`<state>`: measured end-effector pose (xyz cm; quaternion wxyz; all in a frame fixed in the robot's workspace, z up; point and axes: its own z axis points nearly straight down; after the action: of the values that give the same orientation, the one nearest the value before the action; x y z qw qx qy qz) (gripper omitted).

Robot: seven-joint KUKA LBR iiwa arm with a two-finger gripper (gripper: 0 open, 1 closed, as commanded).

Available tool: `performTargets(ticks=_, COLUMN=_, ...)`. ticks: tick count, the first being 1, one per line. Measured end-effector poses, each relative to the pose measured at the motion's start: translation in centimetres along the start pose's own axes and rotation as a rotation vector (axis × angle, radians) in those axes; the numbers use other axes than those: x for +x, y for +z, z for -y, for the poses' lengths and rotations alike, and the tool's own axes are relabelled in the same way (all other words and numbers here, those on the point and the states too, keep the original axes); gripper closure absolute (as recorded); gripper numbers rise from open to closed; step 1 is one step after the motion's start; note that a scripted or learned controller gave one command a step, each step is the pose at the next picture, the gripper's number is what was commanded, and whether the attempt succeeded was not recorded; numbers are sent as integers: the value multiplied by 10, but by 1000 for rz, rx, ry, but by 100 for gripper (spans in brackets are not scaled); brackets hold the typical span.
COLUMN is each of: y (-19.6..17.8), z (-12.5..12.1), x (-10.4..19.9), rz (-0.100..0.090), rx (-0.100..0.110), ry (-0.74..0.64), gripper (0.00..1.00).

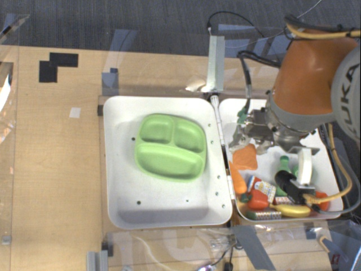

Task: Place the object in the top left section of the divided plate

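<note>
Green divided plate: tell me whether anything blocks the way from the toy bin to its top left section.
Nothing visible does. The green divided plate lies alone in the left bin, its top left section bare. Between the bins runs just a low rim. The gripper hangs over the toys in the right bin.

The green divided plate (170, 147) lies unobstructed in the left bin (121, 202); toys apparently crowd the right bin (334, 212).

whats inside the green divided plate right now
Nothing visible: all three sections of the green divided plastic plate look bare. It sits in the left shallow white bin, uncovered by the arm.
</note>
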<state>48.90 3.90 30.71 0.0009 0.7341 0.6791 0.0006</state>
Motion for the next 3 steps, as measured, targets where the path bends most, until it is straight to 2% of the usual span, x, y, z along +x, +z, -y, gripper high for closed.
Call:
performTargets(ticks=1, y=36, z=4, x=40, rz=1, rx=4, ry=54, gripper=100)
performTargets(ticks=2, y=-2, z=-3, x=-30, rz=0, rx=-1, ry=132, gripper=100)
performTargets(ticks=3, y=19, z=1, x=3, rz=1, rx=3, ry=95, gripper=100)
